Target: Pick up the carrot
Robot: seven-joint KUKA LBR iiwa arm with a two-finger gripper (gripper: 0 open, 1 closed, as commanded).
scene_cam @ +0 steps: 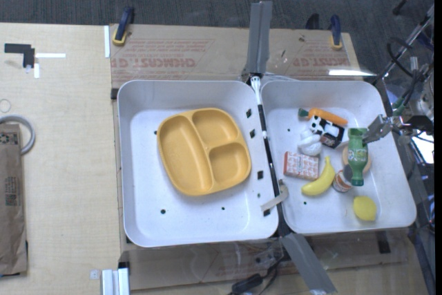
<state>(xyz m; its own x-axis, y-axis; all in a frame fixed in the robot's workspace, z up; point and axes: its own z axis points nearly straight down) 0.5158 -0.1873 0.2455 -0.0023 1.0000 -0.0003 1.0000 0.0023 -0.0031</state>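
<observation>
1. Orange and small, the carrot (324, 114) lay near the back of the right-hand bin (395, 216), its green top pointing toward the divider between the 2 bins.
2. Just in front of the carrot sat a black-and-white toy (324, 128), with a white object (310, 144) and a patterned pink box (301, 166) closer to the camera.
3. A banana (318, 180) curved beside the box, a green bottle (356, 157) stood over a round tan item (364, 161), and a lemon (364, 208) rested near the bin's front corner.
4. The gripper (382, 126) sat at the right rim of that bin, close to the green bottle and apart from the carrot; whether its fingers were spread or pressed together could not be told from this angle, and nothing was visibly between them.
5. In the left bin (138, 217), a yellow divided plate (204, 150) with 3 compartments lay tilted on the white floor.
6. Cardboard (179, 55) was clamped behind both bins on the worktop (55, 93), and a brown paper bag (10, 204) lay at the far left.
</observation>
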